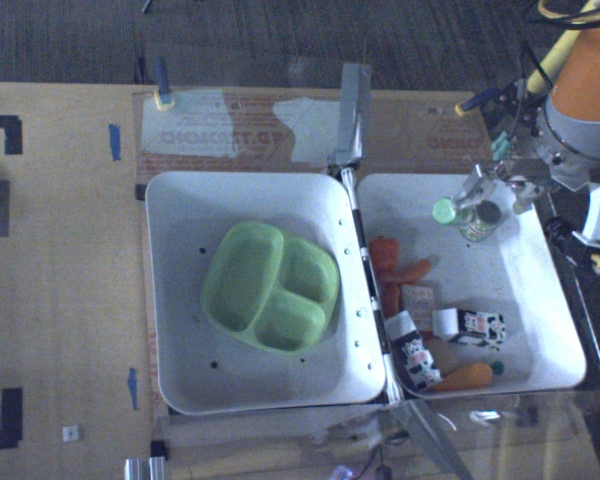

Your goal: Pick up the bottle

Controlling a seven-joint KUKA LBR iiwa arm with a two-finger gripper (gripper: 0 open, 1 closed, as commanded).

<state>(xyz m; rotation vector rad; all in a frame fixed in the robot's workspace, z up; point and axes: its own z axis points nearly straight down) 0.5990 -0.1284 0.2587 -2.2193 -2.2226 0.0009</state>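
Only one piece of lettering shows: a row of pale capital letters on the brown cardboard sheet lying on the desk just behind the left white bin. It runs upside down and partly under a clear film, and the letters are too blurred to spell out. The two small cartons with black-and-white cow patches, one and the other, lie in the bin just to the right of that left bin, and their faces carry print too small to read.
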